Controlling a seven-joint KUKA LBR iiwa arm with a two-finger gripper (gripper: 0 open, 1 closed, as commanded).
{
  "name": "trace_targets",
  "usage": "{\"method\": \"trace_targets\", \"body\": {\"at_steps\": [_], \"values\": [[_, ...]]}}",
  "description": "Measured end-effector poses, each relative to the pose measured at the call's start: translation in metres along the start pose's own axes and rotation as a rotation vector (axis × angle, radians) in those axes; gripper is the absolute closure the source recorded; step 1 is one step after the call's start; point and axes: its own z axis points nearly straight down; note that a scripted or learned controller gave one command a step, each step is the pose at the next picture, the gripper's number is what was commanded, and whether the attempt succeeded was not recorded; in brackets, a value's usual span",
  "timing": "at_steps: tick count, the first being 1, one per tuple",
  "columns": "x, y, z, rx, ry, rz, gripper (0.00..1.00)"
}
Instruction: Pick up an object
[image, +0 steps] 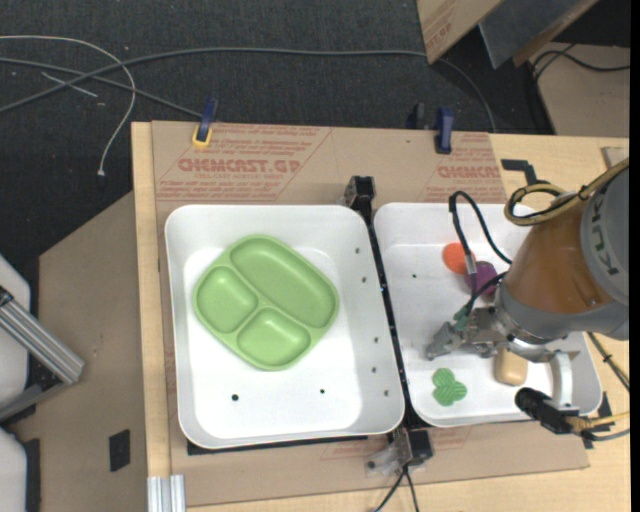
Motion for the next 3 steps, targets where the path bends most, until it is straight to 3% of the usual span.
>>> {"method": "trace_targets", "body": {"at_steps": [1,3], "values": [[0.000,0.001,-0.012,-0.004,0.000,0.001,1.00],[-0.004,0.003,-0.103,-0.009,-0.004,-0.001,1.00]]}}
